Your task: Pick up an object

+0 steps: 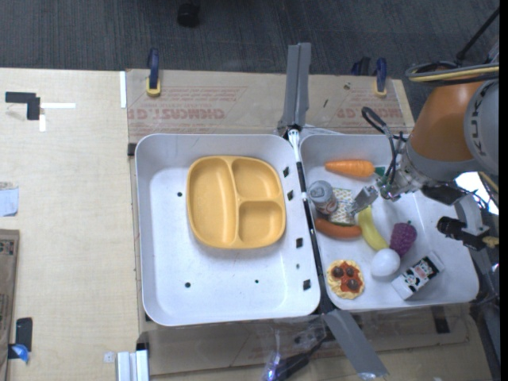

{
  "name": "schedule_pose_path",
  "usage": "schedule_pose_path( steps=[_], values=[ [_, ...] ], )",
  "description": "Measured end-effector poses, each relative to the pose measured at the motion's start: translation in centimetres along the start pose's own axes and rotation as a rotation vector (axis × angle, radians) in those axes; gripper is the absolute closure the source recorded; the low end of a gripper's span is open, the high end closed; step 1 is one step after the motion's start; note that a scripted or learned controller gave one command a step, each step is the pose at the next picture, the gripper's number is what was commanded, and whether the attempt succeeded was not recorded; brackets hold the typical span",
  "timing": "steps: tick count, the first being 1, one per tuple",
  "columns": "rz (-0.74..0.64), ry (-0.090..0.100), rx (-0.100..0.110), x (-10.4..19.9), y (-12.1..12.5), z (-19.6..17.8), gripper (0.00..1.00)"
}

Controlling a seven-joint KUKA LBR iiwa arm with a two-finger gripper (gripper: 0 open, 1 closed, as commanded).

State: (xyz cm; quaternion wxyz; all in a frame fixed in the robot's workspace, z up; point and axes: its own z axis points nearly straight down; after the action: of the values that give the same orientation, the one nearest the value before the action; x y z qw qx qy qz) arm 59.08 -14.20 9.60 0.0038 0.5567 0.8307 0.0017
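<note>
End effector [367, 198] low in the right bin [452, 292], its grip impossible to tell, just above a banana [371, 228], carrot [350, 167] nearby, yellow plate [236, 202] in the left bin [159, 236]

Beside the yellow tray [236, 201] in the white bin [159, 236]: orange carrot [350, 167], yellow banana [371, 228], purple grapes [403, 237], white egg [385, 263], red-spotted tart [346, 279].

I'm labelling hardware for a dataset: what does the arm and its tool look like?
The arm is bulky and rounded, grey with a broad orange band above the wrist. A thin black cable loops beside it. The tool is small, metallic grey and dark, much slimmer than the arm.
</note>
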Motion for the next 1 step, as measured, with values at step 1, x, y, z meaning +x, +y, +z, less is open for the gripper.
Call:
schedule_pose_path(
  steps=[1],
  values=[
    [-0.122, 0.0, 0.0, 3.76, -1.27, 0.03, 0.0]
  ],
)
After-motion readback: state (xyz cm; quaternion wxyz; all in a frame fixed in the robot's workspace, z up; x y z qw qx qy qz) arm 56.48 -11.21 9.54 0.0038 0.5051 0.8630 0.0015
